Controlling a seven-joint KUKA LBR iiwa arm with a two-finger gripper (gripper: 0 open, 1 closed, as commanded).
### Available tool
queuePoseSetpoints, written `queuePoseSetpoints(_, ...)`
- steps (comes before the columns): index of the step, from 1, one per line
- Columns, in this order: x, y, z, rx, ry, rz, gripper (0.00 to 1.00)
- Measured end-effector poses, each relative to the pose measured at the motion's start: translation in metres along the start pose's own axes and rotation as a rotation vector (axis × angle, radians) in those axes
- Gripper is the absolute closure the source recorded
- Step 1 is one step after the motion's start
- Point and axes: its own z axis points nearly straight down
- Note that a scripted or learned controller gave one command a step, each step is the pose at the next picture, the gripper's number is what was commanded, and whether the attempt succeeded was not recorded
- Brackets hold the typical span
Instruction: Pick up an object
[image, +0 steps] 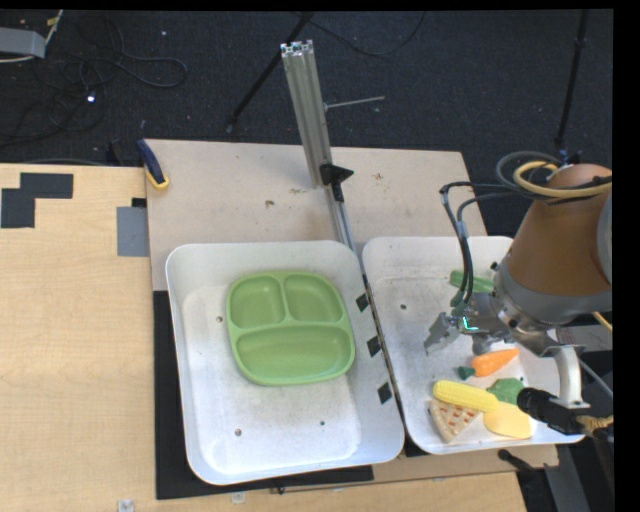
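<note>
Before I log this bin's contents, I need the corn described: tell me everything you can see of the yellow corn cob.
The corn cob is a small yellow toy, plastic by its look, with a faintly ribbed surface. It lies on its side in the right bin, near the front edge, slanting down toward the right. It rests against the tan wedge-shaped piece below it, and its right end meets the pale yellow piece. The gripper hangs above and apart from it.

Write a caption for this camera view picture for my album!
Robot arm's tool hangs over the right bin near toy corn; a green tray sits in the left bin.

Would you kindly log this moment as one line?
pincer over right bin | toy food beside it | green tray in left bin
</note>
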Motion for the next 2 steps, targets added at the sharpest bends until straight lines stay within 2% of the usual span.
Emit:
queuePoseSetpoints(1,0.000,0.000,0.000,-0.001,0.000,0.000,0.00)
queuePoseSetpoints(2,0.001,0.000,0.043,0.003,0.000,0.001,0.00)
